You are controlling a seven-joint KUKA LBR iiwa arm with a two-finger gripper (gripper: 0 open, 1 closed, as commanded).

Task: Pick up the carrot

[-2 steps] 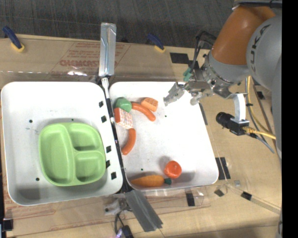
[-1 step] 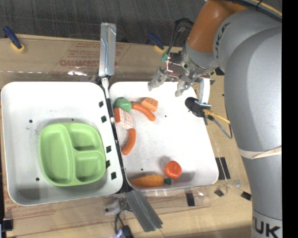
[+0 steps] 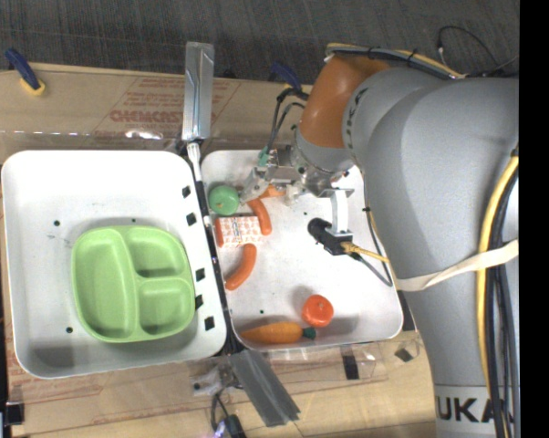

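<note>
My pincer hangs over the far end of the right bin while the carrot lies at the near rim.

My grey arm with its orange band fills the right side, with "UKA" readable low on its base. A brown cardboard sheet behind the bins bears faint red lettering I cannot read. The left shallow white bin holds a light green divided plastic tray. In the right shallow white bin, my pincer sits near a green ball; whether it is wide or narrow, I cannot tell. Two orange sausage-shaped pieces lie mid-bin. The long orange carrot rests against the near wall, beside a small round orange fruit.
</note>
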